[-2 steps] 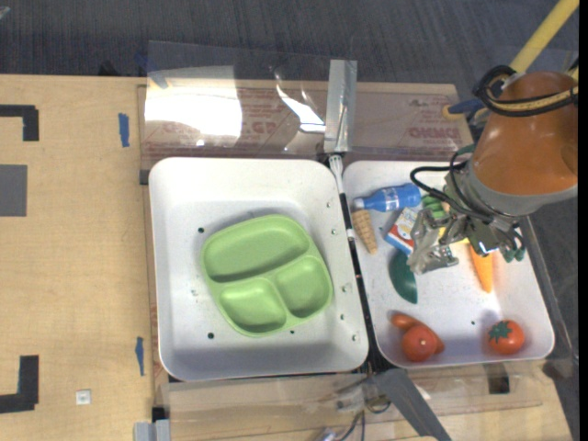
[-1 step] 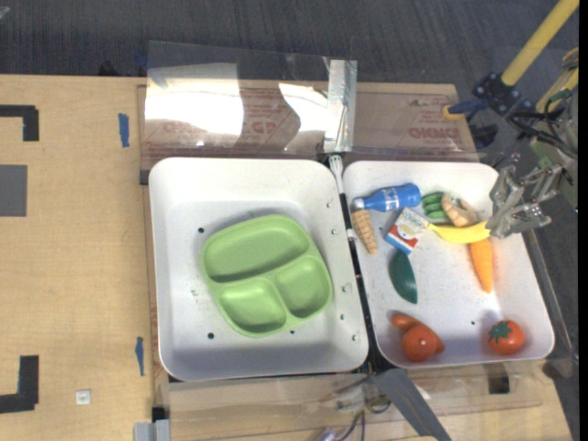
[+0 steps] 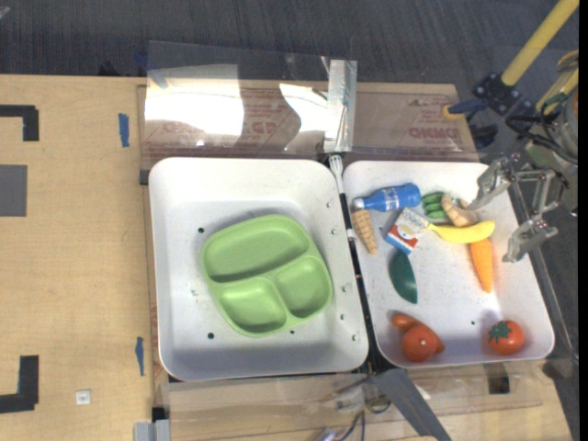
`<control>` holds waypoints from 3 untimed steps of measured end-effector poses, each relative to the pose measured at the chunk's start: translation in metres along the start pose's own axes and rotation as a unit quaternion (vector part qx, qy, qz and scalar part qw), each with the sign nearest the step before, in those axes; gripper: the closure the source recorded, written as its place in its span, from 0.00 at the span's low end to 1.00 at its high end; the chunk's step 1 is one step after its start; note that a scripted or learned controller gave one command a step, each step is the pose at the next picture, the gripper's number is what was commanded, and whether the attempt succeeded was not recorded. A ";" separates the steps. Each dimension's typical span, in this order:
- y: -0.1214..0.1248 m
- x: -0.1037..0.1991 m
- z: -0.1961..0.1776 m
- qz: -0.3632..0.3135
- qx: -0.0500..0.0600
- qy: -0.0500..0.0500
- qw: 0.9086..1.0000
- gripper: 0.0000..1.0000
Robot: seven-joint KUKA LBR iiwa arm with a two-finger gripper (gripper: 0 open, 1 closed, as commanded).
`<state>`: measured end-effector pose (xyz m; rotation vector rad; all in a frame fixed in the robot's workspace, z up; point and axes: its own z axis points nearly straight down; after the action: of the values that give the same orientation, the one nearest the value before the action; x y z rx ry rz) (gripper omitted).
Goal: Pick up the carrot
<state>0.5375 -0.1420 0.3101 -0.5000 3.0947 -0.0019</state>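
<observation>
The orange carrot [image 3: 482, 263] lies in the right bin [image 3: 533, 292], near its right wall, with its tip pointing toward the front. Its top end touches the yellow banana [image 3: 464, 233]. My gripper [image 3: 508, 214] hangs over the bin's right edge, just above and to the right of the carrot. It is open, with one finger by the banana's far end and the other beside the carrot's top. Nothing sits between the fingers.
The right bin also holds a blue bottle [image 3: 388, 198], a small carton [image 3: 406, 230], a dark green vegetable [image 3: 402, 277], a corn cob [image 3: 366, 231] and two tomatoes [image 3: 420, 340] [image 3: 506, 336]. A green divided plate [image 3: 266, 272] lies in the left bin [image 3: 175, 246].
</observation>
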 end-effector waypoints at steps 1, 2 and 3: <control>-0.055 0.001 0.157 -0.034 -0.004 0.006 0.999 0.00; -0.059 -0.011 0.212 -0.072 0.001 -0.002 0.997 0.00; -0.058 -0.013 0.202 -0.073 0.002 -0.004 0.997 1.00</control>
<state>0.5693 -0.1927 0.1081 -0.7222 3.0421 -0.0058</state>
